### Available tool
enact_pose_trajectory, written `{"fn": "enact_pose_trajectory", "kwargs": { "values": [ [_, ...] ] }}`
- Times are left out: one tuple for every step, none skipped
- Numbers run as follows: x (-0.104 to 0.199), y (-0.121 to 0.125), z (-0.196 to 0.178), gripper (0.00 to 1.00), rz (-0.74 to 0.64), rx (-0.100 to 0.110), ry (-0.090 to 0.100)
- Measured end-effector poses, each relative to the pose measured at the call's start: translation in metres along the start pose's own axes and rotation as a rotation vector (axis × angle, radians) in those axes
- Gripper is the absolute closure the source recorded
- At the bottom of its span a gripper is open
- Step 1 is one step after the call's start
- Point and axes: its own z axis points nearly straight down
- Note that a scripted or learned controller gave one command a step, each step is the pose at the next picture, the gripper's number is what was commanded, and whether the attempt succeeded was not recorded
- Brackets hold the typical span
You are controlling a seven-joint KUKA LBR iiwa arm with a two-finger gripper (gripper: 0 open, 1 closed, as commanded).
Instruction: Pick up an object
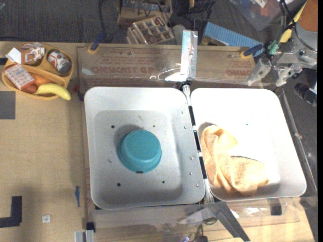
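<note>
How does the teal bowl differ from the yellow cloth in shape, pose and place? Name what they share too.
The teal bowl is round and rigid; the yellow cloth is crumpled and irregular. The bowl lies upside down near the middle of the left bin; the cloth is bunched against the near-left side of the right bin. The bowl is plain teal; the cloth looks stained brownish. Both rest in white bins, apart from the tool.

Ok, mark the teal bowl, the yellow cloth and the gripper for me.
teal bowl (140,150), camera view, centre of its upturned base, left bin.
yellow cloth (228,160), camera view, middle of the crumpled fabric, right bin.
gripper (270,72), camera view, between its fingertips, above the right bin's far edge.
</note>
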Motion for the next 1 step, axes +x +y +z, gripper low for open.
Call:
{"fn": "enact_pose_trajectory", "kwargs": {
  "values": [
    [0.0247,-0.043,0.1346,0.0,-0.115,-0.002,0.0]
  ]
}}
